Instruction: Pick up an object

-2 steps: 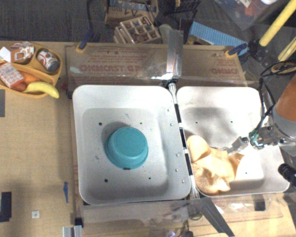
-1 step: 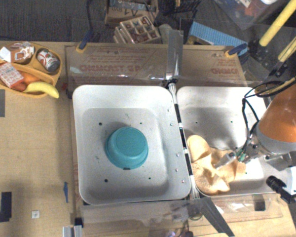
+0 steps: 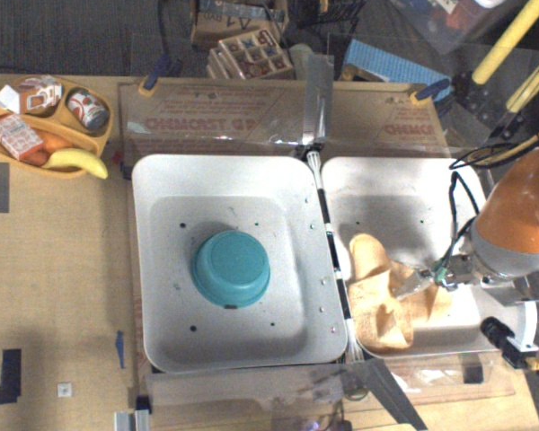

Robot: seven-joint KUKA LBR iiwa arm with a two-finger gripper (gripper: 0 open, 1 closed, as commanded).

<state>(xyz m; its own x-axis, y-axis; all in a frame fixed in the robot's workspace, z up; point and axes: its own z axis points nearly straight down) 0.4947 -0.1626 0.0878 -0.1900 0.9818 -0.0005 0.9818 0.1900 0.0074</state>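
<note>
- Carrying two shallow white bins side by side, the desk is spreading across the view, with cardboard lying flat behind the bins.
- Sitting on the left, the left bin is holding a teal bowl, which is resting upside down near the middle of the bin floor.
- Sitting on the right, the right bin is holding a tan, crumpled cloth-like object that is lying against the bin's near left corner and spreading toward the middle of the bin.
- Reaching in from the right, the arm is showing its orange band over the right bin's far right side, with a black cable looping beside it.
- Hanging low at the right edge of the tan object, the fingers are sitting just over or against its upper right folds; how far apart they are standing I cannot tell, and no part of the object is plainly showing between them.
- Resting at the desk's far left corner, a yellow dish is holding a banana and several small packaged food items.
</note>
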